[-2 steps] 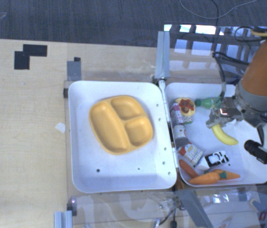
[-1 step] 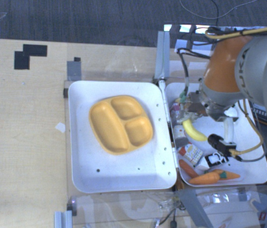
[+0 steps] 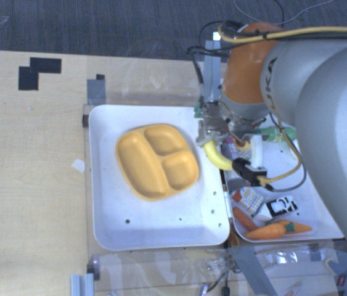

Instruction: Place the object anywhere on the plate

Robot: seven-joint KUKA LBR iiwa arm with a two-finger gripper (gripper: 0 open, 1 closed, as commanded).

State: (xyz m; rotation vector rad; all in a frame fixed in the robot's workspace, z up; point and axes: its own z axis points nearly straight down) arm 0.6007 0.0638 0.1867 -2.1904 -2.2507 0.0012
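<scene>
The arm's two-finger hand (image 3: 210, 135) pinches a curved yellow plastic banana (image 3: 217, 156) that hangs over the seam between the bins, with the yellow three-compartment plate (image 3: 157, 160) lying just leftward.

A single fixed camera looks down at a slant from above the bench (image 3: 31, 165), near enough that the two white bins take up most of the frame. The left bin (image 3: 155, 230) sits whole at the centre; the right bin (image 3: 321, 227) is partly cut off and covered by the arm (image 3: 321, 97), which enters from the right. Dark carpet floor (image 3: 99, 11) runs along the top edge.
</scene>
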